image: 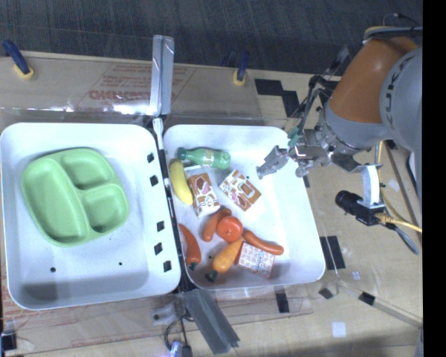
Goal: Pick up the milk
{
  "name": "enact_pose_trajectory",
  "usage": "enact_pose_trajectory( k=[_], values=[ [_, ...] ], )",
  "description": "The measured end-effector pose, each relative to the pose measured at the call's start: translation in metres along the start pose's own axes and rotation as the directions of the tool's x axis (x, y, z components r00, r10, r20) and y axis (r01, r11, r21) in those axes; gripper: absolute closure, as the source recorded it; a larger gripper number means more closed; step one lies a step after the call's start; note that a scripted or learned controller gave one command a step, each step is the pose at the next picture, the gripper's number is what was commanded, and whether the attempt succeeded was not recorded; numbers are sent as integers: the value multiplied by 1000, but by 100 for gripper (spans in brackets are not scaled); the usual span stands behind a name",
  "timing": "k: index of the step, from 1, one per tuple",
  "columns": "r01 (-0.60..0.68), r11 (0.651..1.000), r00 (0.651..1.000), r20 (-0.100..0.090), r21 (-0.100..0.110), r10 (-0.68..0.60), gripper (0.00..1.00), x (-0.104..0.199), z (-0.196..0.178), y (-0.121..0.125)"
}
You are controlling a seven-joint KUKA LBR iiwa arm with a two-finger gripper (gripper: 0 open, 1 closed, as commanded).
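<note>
We see two white bins side by side on the tabletop [74, 326].

Nearest in the right bin [301, 262]: a small carton [256, 259] with red-brown print, by the front wall, lying flat. Touching its top edge, an orange sausage-like piece [264, 243], lying across. Just left, an orange carrot-shaped piece [225, 256], tilted, and a dark bit at its lower end that we can't identify. A red-orange chili-shaped piece [191, 247] hugs the bin's left wall.

Mid-bin: red tomato [230, 228], touching a short orange piece [211, 226] on its left.

Behind those, two more cartons with the same print. One [203, 191] sits left of centre, just beside the banana [181, 182]. The other [240, 190] sits to its right, turned diamond-wise. All three cartons look alike, so we can't tell which is the milk; none is lifted, all rest on the bin floor.

Further back: a green bottle [204, 157] on its side near the rear wall, above the banana.

Left bin [15, 274]: a green divided plate [76, 194] with three compartments, left of centre.

The hand [271, 163] is over the right bin's right rear area, well apart from the cartons, nothing between the fingers. One grey fingertip points left and down; we can't tell if the fingers are apart or together. The arm [372, 80], with its orange band, comes in from the right.

Far edge: blue clamps [18, 59] at the back of the tabletop.
</note>
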State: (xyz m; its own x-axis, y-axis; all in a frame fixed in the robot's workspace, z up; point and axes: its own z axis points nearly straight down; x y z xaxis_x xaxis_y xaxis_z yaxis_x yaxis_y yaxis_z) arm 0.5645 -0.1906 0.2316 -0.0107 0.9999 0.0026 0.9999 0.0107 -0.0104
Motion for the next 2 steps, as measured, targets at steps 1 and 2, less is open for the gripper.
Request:
enact_pose_trajectory(
  k=[1,2],
  values=[
    [-147,989,989,1,-2,147,0,-6,-29,27],
    [-26,1000,1000,0,1,26,0,27,130,17]
  ],
)
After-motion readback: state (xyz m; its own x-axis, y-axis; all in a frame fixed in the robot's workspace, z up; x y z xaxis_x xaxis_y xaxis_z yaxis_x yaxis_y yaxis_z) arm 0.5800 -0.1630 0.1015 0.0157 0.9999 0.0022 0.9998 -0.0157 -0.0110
